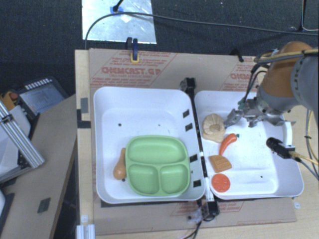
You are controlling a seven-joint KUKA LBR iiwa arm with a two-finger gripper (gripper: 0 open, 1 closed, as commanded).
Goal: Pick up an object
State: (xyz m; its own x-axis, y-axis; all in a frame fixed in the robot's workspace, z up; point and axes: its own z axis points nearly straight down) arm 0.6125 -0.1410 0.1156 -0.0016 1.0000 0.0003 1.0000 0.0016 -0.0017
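The grey arm enters from 3 o'clock, orange band uppermost. Its wrist angles down toward 9 o'clock, and the gripper hangs low.

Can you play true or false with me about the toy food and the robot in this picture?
1. The green tray sits in the left bin. True.
2. The red pepper lies in the left bin. False: it lies in the right bin, beside the beige shell-shaped toy.
3. The round red tomato is near the front edge of the right bin. True.
4. The robot's hand is lifting the tomato. False: the hand is over the back of the right bin, near the shell-shaped toy, far from the tomato.
5. A tan pear-shaped toy lies left of the green tray. True.
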